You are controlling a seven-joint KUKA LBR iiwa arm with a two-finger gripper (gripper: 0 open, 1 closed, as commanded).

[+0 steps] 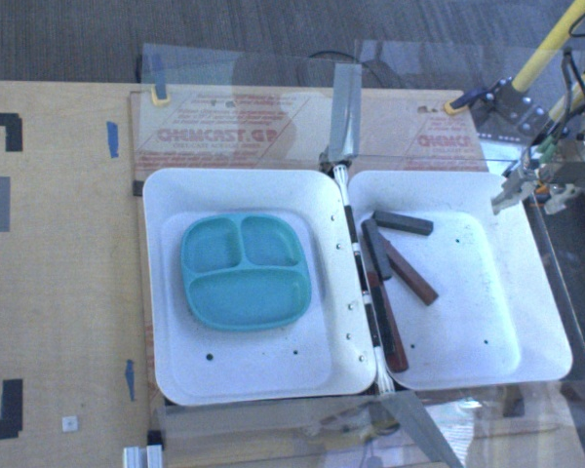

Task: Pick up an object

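Presently, the gripper (515, 191) hangs at the far right rim of the right bin (526, 349), just outside the bin wall. Its state cannot be told from here: the tool is small and tangled with cabling, and nothing is seen held in it.

Objects available for picking, all located relative to the right bin:
- A dark grey bar (404, 224) lies near the bin's far left corner, roughly level across.
- A reddish-brown bar (409, 273) lies just below the grey bar, slanting toward the bin's centre.
- A long dark strip (382, 295) runs along the bin's left wall, touching or overlapping the reddish-brown bar near its upper end; its near end turns reddish.

To the left of the right bin sits the left bin (166, 359), which carries a teal divided plate (244, 271). Both bins rest on the tabletop (58, 261).

Risks, as judged from this arrangement:
- The gripper stands well apart from every object, so a full traverse across the right bin is required.
- The long dark strip lies tight against the bin wall; a descent there may strike the rim or leave no room on one side.
- The bars lie crowded together; closing on one may nudge another and spoil the grasp.
- All three pieces lie flat and low, so a shallow descent may close on nothing.
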